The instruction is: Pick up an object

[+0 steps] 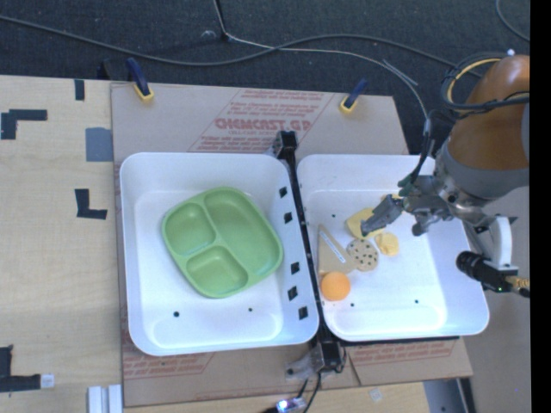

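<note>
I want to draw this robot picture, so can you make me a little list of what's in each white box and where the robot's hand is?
left bin: green divided plate
right bin: orange ball, spotted cookie, yellow pieces, pale flat piece
end effector: over the right bin, beside the yellow pieces
holding something: cannot tell
arm: reaches in from the right

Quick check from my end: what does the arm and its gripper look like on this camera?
The grey arm with an orange band carries black cables looping beside the wrist. Its dark metal two-finger gripper ends in slim dark jaws.
</note>
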### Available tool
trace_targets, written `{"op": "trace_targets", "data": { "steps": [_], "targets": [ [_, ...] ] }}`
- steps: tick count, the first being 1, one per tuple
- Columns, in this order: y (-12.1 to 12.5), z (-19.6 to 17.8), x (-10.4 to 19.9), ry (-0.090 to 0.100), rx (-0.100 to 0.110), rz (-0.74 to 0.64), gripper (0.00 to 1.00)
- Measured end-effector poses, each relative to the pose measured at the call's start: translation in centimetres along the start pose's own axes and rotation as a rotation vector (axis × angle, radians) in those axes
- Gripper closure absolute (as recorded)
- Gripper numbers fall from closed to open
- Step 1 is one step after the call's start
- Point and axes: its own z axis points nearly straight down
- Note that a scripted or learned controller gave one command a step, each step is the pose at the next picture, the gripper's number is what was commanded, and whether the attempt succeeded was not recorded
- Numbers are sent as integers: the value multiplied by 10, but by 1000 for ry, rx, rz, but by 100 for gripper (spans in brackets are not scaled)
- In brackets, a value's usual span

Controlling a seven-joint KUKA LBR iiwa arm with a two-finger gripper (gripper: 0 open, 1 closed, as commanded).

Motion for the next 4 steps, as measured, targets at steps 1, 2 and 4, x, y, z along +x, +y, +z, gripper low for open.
{"op": "trace_targets", "data": {
  "steps": [1, 2, 4],
  "targets": [
    [2, -4, 0, -1, -9, -2, 0],
    [-1, 60, 0, -1, -2, -1, 0],
    [1, 157, -6, -3, -12, 1, 0]
  ]
}}
